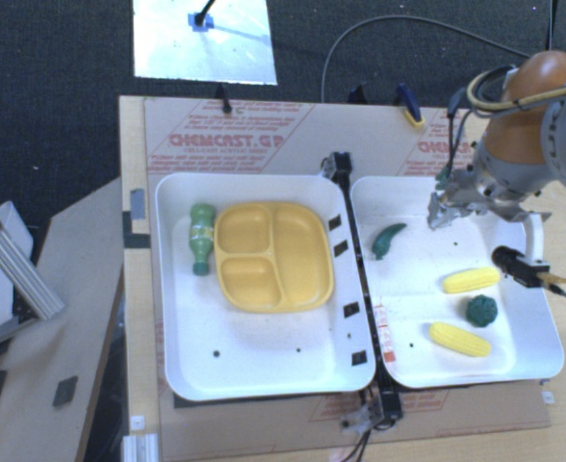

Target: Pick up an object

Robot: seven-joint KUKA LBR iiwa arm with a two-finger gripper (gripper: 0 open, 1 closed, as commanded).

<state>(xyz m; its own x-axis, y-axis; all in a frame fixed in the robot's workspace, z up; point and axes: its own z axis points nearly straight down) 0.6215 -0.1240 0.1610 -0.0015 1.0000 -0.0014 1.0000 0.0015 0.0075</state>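
The right bin point(413, 369) holds a dark green pepper point(389, 239) near its left side, two yellow corn cobs point(471, 279) point(459, 339) and a dark green broccoli piece point(481, 310) between them. My gripper point(443, 210) hangs over the bin's back part, to the right of the pepper and above the upper corn cob. Nothing shows between its fingers. In the left bin point(182, 354) a yellow divided plate point(271, 256) lies flat, with a green bottle point(201, 238) along its left side.
A black divider strip point(355, 277) runs between the two bins. Cables and a blue clamp point(408, 99) lie behind the right bin. A grey sheet point(204, 27) lies on the dark floor beyond the bench.
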